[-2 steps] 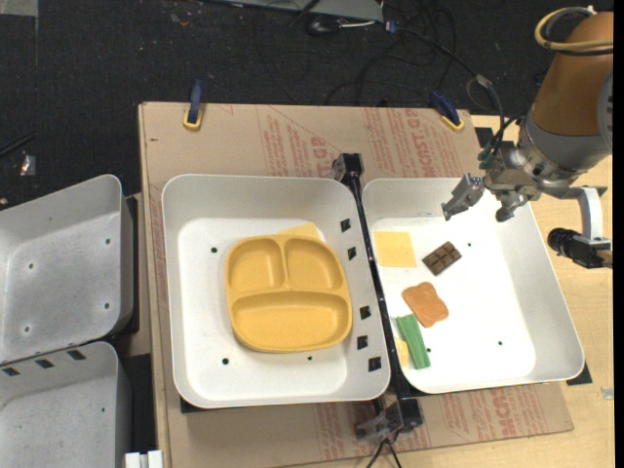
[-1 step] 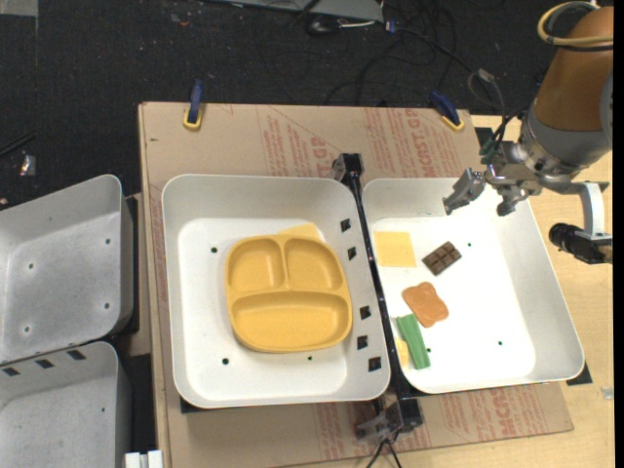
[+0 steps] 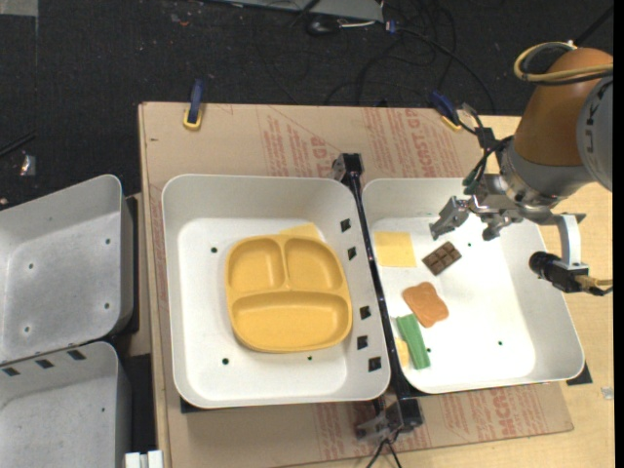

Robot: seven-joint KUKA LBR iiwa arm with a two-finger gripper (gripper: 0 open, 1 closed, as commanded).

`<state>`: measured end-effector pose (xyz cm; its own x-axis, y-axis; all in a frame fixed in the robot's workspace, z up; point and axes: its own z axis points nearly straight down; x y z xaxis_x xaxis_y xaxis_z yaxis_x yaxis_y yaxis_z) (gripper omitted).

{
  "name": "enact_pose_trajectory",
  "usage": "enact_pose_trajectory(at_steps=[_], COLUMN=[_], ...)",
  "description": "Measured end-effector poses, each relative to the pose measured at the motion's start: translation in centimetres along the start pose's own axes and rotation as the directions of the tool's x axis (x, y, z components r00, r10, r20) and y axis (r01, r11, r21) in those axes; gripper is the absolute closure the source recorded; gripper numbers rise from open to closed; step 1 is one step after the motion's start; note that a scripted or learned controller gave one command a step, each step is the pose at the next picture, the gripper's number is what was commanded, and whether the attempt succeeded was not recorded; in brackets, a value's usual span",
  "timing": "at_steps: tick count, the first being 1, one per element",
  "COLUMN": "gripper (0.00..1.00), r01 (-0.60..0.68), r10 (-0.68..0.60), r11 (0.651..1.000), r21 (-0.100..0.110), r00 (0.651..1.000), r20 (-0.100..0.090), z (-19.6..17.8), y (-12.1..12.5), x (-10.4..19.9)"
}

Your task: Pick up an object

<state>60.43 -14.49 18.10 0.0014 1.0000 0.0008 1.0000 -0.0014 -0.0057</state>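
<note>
The right bin [image 3: 546, 359] holds a pale yellow flat square [image 3: 395, 249], a small brown waffle-like block [image 3: 441, 257], an orange oblong piece [image 3: 426, 303] and a green stick [image 3: 412, 341], all in its left half. My gripper [image 3: 470, 224] hangs over the bin's upper middle, up and to the right of the brown block. It is open, with only white bin floor showing between its fingers. None of the objects touches it.
A yellow divided plate [image 3: 289, 293] lies in the left bin [image 3: 195, 261]. A black divider [image 3: 366, 261] runs between the two bins. A black fitting [image 3: 551, 269] sits at the right bin's right wall. Grey lids [image 3: 58, 261] lie left of the bench.
</note>
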Motion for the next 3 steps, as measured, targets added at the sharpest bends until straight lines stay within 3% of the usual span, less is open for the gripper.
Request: enact_pose_trajectory(at_steps=[1, 2, 3], gripper=[0.0, 0.0, 1.0], r01=[0.002, 0.001, 0.0], r10=[-0.002, -0.001, 0.0], r11=[1.0, 1.0, 1.0], r21=[-0.001, -0.008, -0.02], r00=[1.0, 1.0, 1.0], r20=[0.0, 0.003, 0.007], z=[6.2, 8.7, 7.3], y=[0.4, 0.6, 0.9], x=[0.5, 0.5, 0.4])
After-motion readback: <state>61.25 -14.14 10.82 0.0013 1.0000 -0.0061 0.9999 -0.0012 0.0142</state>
